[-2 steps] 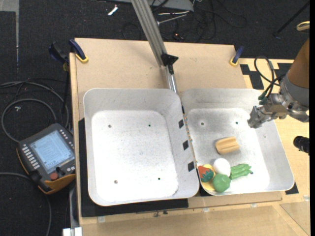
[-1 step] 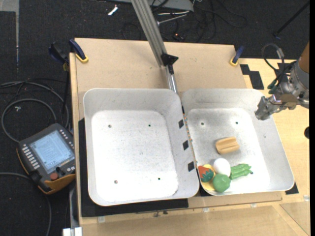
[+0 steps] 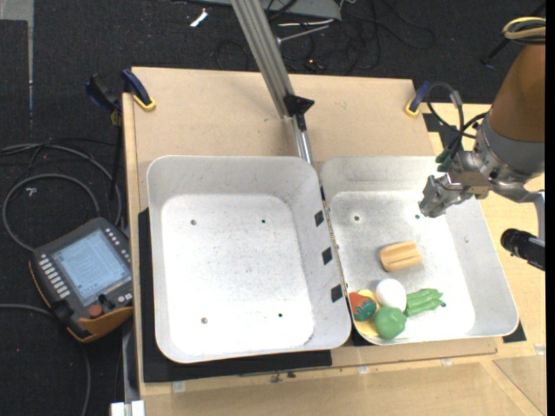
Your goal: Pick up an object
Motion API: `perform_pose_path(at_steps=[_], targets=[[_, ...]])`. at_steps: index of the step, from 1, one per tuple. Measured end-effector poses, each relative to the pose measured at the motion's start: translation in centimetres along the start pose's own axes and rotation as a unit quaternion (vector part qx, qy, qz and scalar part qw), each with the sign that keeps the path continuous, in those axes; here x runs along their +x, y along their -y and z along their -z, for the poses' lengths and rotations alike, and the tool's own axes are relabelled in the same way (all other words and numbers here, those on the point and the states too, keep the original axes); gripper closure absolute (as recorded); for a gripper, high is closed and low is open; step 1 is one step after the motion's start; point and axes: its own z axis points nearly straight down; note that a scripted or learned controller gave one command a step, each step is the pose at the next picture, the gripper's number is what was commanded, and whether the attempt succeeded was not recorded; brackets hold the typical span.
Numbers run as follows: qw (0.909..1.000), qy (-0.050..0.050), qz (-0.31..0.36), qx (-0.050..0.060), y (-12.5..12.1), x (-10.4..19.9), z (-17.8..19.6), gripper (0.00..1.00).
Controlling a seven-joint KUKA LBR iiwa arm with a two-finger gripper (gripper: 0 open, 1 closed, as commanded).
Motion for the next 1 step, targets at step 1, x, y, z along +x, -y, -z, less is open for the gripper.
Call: perform_pose_path(at_steps=[1], targets=[[1.0, -0.001, 0.001, 0.0, -0.16, 6.0, -0.23, 1.0]])
